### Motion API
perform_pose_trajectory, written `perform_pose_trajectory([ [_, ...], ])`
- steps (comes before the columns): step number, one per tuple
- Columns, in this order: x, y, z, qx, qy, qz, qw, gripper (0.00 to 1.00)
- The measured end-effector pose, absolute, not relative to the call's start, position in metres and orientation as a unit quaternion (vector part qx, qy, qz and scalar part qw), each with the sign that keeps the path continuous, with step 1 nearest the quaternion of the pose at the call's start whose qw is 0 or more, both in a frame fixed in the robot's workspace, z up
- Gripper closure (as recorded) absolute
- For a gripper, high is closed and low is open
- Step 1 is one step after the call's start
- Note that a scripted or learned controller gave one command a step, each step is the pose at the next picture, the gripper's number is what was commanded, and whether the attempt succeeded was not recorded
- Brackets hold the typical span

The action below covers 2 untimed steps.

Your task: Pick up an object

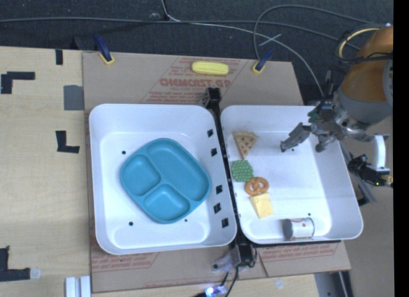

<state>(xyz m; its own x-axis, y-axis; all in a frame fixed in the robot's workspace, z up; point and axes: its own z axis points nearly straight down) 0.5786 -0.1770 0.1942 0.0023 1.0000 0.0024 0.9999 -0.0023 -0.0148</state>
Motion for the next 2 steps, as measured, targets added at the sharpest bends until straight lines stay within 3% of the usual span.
perform_pose_trajectory([
  [1, 0.582, -0.177, 0.202, -0.707, -0.708, 0.0005, 0.0, 0.0],
  [2, 0.582, -0.174, 0.138, -0.707, -0.708, 0.0023, 0.002, 0.0],
])
